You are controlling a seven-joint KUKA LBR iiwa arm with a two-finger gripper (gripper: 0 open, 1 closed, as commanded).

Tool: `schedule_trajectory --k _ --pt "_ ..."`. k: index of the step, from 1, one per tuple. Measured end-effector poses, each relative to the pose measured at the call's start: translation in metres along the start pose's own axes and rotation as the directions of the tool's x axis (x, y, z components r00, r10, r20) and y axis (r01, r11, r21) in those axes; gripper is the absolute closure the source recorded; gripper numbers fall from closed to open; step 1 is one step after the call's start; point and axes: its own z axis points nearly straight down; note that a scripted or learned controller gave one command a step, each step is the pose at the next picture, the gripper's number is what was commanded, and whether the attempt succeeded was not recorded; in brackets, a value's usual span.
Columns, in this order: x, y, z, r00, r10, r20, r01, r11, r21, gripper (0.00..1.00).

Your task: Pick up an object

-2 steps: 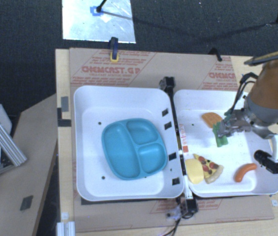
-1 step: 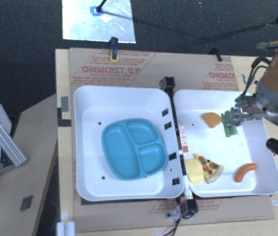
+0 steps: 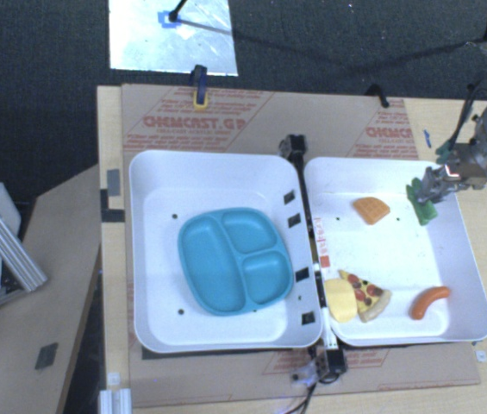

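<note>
arm reaches in from right, low over right bin's (image 3: pixel 463 231) far right rim | hand (image 3: pixel 428 188) closed on green object (image 3: pixel 422 205), at rim | orange piece (image 3: pixel 371 210) just left of it

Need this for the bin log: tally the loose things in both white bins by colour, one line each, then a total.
Blue: 1, the divided plate in the left bin.
Orange: 2, the wedge and the sausage in the right bin.
Yellow: 1, the cheese piece.
Mixed tan and red: 1, the pizza slice.
Green: 1, the piece at the gripper.
Total: 6
</note>
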Motion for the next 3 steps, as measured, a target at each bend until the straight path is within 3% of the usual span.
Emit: schedule_trajectory --k 3 --pt "0.161 -0.03 0.046 1.0 -0.004 -0.005 0.004 1.0 0.008 1.0"
